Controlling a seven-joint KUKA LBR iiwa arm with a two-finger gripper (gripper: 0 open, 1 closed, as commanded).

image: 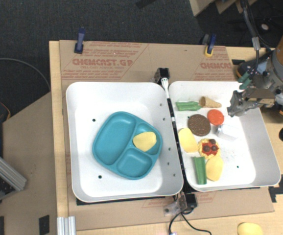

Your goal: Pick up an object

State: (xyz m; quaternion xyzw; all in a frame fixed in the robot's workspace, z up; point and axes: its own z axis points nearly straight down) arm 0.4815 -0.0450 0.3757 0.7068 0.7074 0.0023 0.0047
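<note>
While the toy foods lie clustered in the right bin (pixel 259 146), the gripper (pixel 235 107) hangs over that bin's 2 o'clock corner, nothing visible between its fingers; how wide they stand I cannot tell. Nearest it, at its 8 o'clock, sits a red tomato (pixel 215 116), with a brown patty (pixel 199 124) just beside it. A green bean (pixel 187 105) and a tan piece (pixel 209 102) lie at the cluster's 12 o'clock. Below are a yellow lemon (pixel 187 140), a pizza slice (pixel 209 148), a green stick (pixel 200 169) and a yellow piece (pixel 214 168). The left bin (pixel 82 131) holds a teal plate (pixel 114 143) bearing a yellow chip (pixel 145 141).
</note>
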